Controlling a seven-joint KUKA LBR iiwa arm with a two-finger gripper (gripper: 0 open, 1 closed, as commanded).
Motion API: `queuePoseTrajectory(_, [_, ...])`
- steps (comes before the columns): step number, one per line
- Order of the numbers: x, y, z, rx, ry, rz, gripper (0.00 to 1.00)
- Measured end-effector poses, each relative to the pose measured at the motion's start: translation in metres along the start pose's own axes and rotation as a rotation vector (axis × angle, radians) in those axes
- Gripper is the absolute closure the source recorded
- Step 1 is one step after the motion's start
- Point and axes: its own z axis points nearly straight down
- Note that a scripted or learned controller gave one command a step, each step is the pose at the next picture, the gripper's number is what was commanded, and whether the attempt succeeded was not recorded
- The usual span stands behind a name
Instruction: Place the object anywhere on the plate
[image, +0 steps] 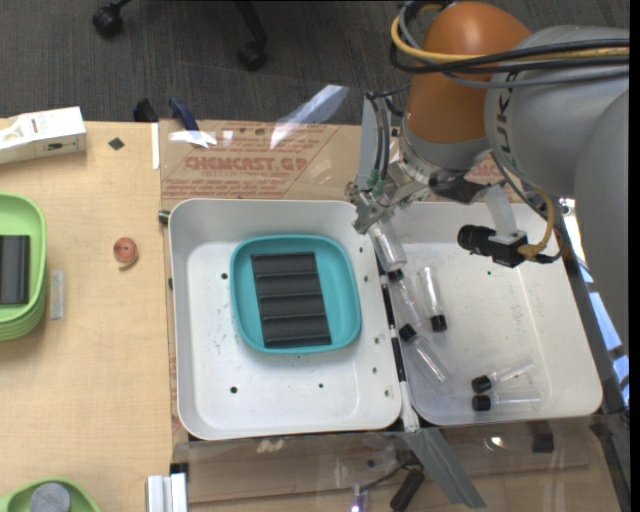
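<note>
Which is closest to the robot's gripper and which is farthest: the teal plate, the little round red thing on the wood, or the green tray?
From the gripper, in the camera view:
1. Teal square plastic plate, in the left white bin, just left of it.
2. Small round red piece, farther left on the wooden bench.
3. Light green plastic tray, at the far left edge.

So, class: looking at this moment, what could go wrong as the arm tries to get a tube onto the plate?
1. The pincer sits right at the bins' shared rim; it may knock the wall.
2. The clear tubes lie loose in the right bin at mixed angles; one could slip or roll away.
3. The teal plate bears a ridged dark insert, so a tube might settle unevenly.
</note>
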Motion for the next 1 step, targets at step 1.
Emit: queuePoseTrajectory(1, [-0.0003, 0.0, -0.0001, 0.0, 0.0, 0.0, 0.0])
